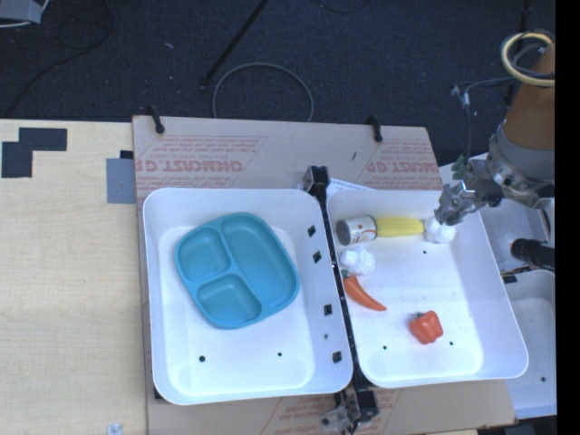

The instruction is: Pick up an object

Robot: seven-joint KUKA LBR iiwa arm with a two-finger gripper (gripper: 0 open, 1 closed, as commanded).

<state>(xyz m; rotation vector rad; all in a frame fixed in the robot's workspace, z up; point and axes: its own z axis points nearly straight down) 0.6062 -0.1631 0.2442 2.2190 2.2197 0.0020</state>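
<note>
Pincer [450, 208], its state unreadable from here, hovers at the right bin's [489, 270] far edge above a small white object [440, 232] beside the corn cob [400, 227]; descend squarely, straddling it.

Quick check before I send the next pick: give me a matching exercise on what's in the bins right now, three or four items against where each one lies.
Things:
1. blue divided plate
2. corn cob
3. orange pepper
4. small can

Places:
A. right bin, near its front right part
B. left bin, alone
C. right bin, far left, close to the divider
D. right bin, far side, between the can and the gripper

Pairs: 1-B, 2-D, 3-A, 4-C
</note>
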